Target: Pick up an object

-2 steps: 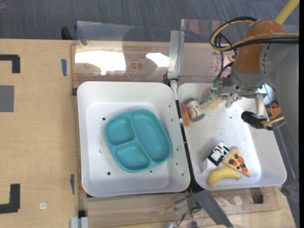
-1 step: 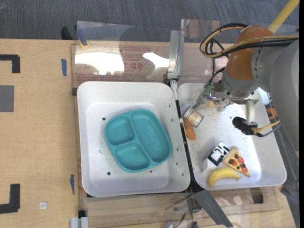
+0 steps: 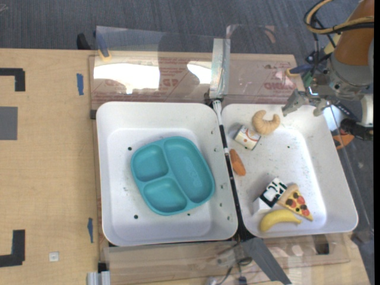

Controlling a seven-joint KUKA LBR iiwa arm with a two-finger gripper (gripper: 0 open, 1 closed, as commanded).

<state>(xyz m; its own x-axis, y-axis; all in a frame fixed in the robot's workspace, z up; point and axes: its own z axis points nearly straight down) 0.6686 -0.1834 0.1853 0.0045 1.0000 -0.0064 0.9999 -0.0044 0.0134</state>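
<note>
banana: nearest cam, R bin at 6 o'clock, lies ~3-to-9, touching pizza slice
pizza slice: just above banana, pressed against b/w carton at its 9
carrot: R bin's 9 o'clock edge, by the divider, long axis ~11-to-5
small cup: 12 of carrot, on its side
croissant: R bin at 11-12, apart from the cup, curved, tips pointing ~6
L bin: teal 3-section plate in the middle, nothing on it
gripper: over R bin's far rim at ~1 o'clock, fingers spread, nothing between them
key relation: croissant is the closest pick, sits at ~8 o'clock from gripper, near; its span runs ~3-to-9, so jaws prob need to close across that
judgement: reach stage, no grasp yet; banana cluster well apart & crowded, worse bet
</note>
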